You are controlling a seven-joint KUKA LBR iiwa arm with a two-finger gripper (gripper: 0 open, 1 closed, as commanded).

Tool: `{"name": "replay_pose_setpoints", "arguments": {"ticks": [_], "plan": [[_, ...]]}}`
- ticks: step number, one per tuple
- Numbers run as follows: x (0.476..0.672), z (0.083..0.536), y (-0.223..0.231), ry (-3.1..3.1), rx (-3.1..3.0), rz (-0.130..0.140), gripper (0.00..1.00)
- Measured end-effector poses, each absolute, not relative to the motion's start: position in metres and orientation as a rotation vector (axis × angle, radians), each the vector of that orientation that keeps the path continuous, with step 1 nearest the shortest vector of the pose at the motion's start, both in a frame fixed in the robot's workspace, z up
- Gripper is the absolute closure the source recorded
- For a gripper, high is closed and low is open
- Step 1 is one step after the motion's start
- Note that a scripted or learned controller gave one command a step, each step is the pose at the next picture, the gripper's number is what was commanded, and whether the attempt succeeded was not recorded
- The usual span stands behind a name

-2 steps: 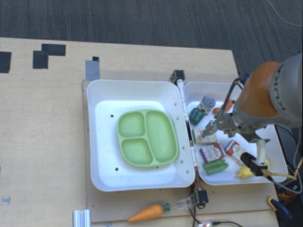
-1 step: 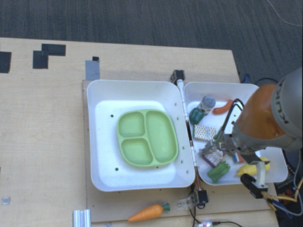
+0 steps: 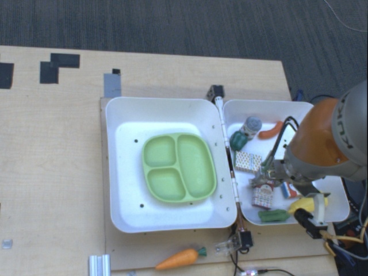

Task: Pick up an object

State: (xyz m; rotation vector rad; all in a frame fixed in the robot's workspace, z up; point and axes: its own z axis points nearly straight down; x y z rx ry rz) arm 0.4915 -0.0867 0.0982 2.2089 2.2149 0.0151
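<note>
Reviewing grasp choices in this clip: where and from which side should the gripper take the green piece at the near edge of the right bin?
Grip the green piece across its short width at mid-length, coming straight down. It lies flat and elongated, with the bin wall close below it, so a sideways approach looks blocked.

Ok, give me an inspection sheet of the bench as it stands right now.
Surface: wooden bench bearing two white bins side by side.
Job's things: right bin holds a green bottle, orange piece, patterned packet, small carton, green piece, yellow piece.
Clutter: green divided tray in the left bin; toy carrot on the bench in front of the bins.
Claw: claw low over the right bin, above the carton; grip cannot be judged.
Cables: black cable along the arm; wires at the front edge.
Surroundings: grey carpet.
</note>
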Motion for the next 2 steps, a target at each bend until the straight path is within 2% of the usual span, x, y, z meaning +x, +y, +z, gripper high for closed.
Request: {"name": "replay_pose_setpoints", "arguments": {"ticks": [1, 2], "plan": [[0.488, 0.185, -0.02, 2.225, 2.215, 0.006, 1.0], [0.534, 0.184, 0.014, 2.227, 2.214, 0.004, 1.0]]}}
